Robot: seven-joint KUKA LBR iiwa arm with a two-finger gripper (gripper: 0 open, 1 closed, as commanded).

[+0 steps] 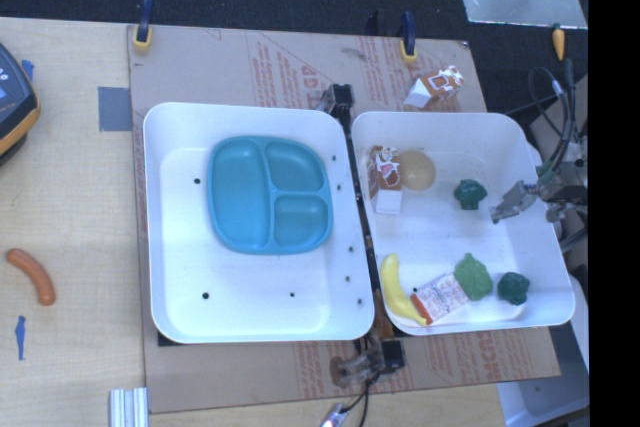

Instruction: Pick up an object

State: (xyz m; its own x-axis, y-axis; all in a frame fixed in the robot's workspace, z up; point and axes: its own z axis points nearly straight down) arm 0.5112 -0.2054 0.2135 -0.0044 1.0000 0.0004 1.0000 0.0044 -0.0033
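Right bin (520, 137) — dark green broccoli (470, 194) just beside the gripper (512, 202), seemingly apart.

Both bins are white: the left bin (170, 245) carries a light blue divided plate (270, 194), and the right bin (500, 130) holds a yellow banana (397, 291), a red-and-white packet (440, 297), a tan round piece (416, 170), a light green lump (473, 276) and two dark green lumps (470, 194) (514, 288). The tabletop (60, 215) is pale wood, with brown cardboard (260, 65) printed in faded red under the bins. An orange-red sausage (32, 276) lies on the wood, and the claw (513, 201) is grey.
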